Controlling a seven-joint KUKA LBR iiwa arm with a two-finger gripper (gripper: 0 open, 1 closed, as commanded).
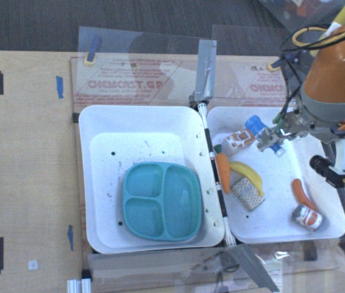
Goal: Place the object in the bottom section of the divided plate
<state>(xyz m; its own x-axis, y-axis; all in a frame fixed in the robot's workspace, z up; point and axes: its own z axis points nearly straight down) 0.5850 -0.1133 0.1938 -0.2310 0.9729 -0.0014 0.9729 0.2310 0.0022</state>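
Note:
The teal divided plate (162, 202) lies in the left bin (99, 124), with two small sections on its left and one large section on its right. All three sections are bare. My gripper (269, 140) hangs over the upper part of the right bin (276, 191), close to a small white and orange carton (239, 140) and a blue item (254, 126). The wrist hides what is under the gripper, and I see nothing clearly held.
In the right bin lie an orange carrot (222, 171) against the left wall, a banana (247, 176), a speckled block (247, 194), a red sausage (300, 192) and a small can (307, 217). A ridge (212, 163) separates the two bins.

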